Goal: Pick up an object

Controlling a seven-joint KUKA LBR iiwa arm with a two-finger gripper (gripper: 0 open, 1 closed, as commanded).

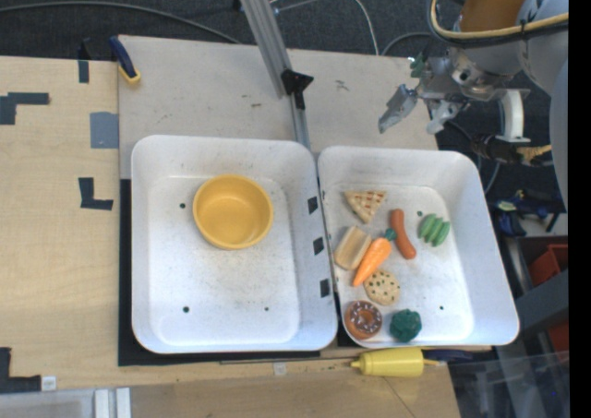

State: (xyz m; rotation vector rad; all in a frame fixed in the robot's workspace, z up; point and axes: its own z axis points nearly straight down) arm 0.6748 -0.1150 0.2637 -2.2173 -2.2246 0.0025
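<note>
1. The claw (404, 110) hangs over the tabletop (212, 93) beyond the right bin (462, 222), fingers apart, gripping nothing.
2. Nearest, a yellow bottle (391, 363) lies at the tabletop's front edge.
3. In the right bin: donut (363, 318), broccoli (405, 324), cookie (381, 288), carrot (370, 260), sausage (402, 232), waffle slice (366, 204).
4. The left bin (166, 296) holds a yellow bowl (233, 211).

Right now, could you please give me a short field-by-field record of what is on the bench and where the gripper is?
left bin: yellow bowl, upright
right bin: waffle slice, sausage, green vegetable, carrot, bread piece, cookie, donut, broccoli
bench front edge: yellow bottle, lying on its side outside the bins
gripper: above the bench behind the right bin, holding nothing
task status: nothing picked yet
</note>
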